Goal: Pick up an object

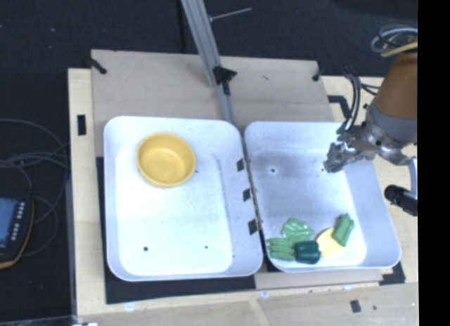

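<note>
My gripper (pixel 336 158) hangs over the upper right part of the right bin (pixel 295 177), with no object seen between its fingers. At that bin's near edge lies a small pile: a light green leafy piece (pixel 296 230), a green pod (pixel 280 249), a dark green block (pixel 306 251), a yellow piece (pixel 327 242) and a green cylinder (pixel 343 228). The pile is well below the gripper and apart from it. A yellow bowl (pixel 166 159) sits upright in the upper left of the left bin (pixel 169 247).
A grey metal pole (pixel 204 36) slants down from the top to the divide between the bins. Black clips (pixel 247 194) line that divide. Cables and a handheld controller (pixel 13 227) lie off the bench at left.
</note>
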`<action>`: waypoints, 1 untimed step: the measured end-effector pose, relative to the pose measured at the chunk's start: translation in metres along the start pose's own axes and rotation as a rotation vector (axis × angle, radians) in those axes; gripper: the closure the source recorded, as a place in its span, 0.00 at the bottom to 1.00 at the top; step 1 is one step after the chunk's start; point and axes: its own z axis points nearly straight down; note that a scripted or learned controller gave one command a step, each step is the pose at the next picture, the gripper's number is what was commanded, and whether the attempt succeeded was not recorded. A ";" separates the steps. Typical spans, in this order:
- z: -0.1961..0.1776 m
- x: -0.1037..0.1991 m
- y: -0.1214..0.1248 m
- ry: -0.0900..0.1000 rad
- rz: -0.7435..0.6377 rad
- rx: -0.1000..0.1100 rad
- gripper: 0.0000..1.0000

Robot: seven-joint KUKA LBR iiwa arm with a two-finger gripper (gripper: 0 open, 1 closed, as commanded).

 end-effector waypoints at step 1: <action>-0.030 -0.001 0.001 0.000 0.000 0.001 1.00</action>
